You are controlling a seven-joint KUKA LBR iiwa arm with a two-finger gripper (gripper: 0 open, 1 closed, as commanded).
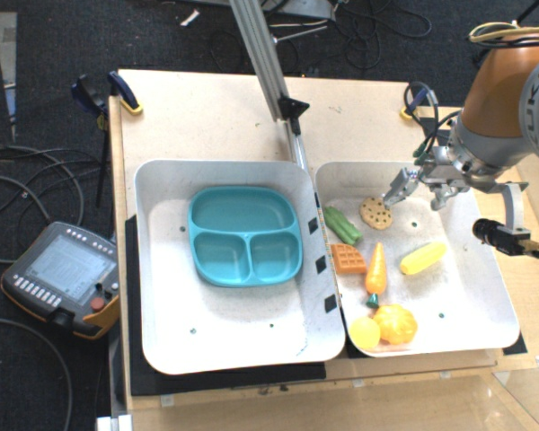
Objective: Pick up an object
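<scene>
1. The likeliest target is the round tan cookie with dark chips (375,213), lying flat on the floor of the right white bin (485,308). It sits just beside the pincer's lower-left fingertip, near it but not between the fingers.

2. The two-finger pincer (422,189) hangs over the upper part of that bin with its fingers spread wide, one slanting toward the cookie and the other toward the bin's right side. Nothing is held between them.

3. To do this step well, I judge the pincer should shift toward its lower left until the cookie is centred under the gap, then descend straight down. The cookie looks thin and flat, so the fingertips probably need to reach almost to the bin floor before closing, or they will slide over it.

4. Below and left of the pincer, past the cookie, lies a green pea pod (342,224); it is close enough to the cookie that a finger could nudge it.

5. Farther below the pincer sit an orange waffle square (348,259), an orange carrot with a green tip (375,272) and a yellow corn-like piece (421,259), all apart from the cookie.

6. Well below, at the bin's near edge, are a yellow round piece (365,333) and a yellow-orange lumpy fruit (397,323), touching each other.

7. Far to the pincer's left, the left white bin (162,268) holds a teal divided plastic tray (246,235), out of the way.
</scene>
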